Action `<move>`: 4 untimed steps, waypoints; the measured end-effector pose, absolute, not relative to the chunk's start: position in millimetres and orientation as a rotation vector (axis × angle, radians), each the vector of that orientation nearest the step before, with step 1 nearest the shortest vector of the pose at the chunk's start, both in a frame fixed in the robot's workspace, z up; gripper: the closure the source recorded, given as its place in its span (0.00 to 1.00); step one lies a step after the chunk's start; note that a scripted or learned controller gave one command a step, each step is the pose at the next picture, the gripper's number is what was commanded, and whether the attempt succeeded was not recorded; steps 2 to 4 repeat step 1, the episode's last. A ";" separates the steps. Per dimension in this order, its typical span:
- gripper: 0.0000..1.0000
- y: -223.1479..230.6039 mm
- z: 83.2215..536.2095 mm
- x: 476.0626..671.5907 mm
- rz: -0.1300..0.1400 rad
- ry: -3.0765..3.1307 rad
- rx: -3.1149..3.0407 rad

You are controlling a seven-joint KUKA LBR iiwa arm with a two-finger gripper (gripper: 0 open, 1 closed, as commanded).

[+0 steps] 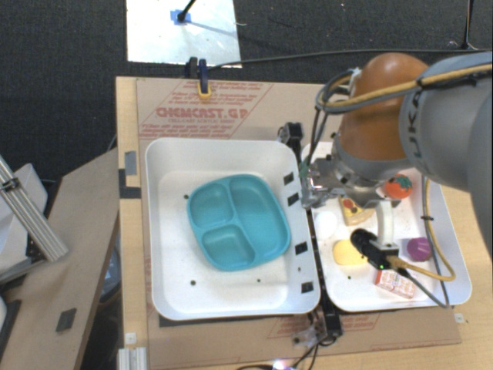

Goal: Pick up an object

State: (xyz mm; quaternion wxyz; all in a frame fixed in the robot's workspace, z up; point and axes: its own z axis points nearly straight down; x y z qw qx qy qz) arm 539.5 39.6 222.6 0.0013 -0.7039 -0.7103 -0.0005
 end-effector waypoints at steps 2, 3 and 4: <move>1.00 85.5 233.8 514.1 -0.003 -2.231 -2.208; 1.00 85.5 233.8 514.1 -0.003 -2.231 -2.208; 1.00 85.5 233.8 514.1 -0.003 -2.231 -2.208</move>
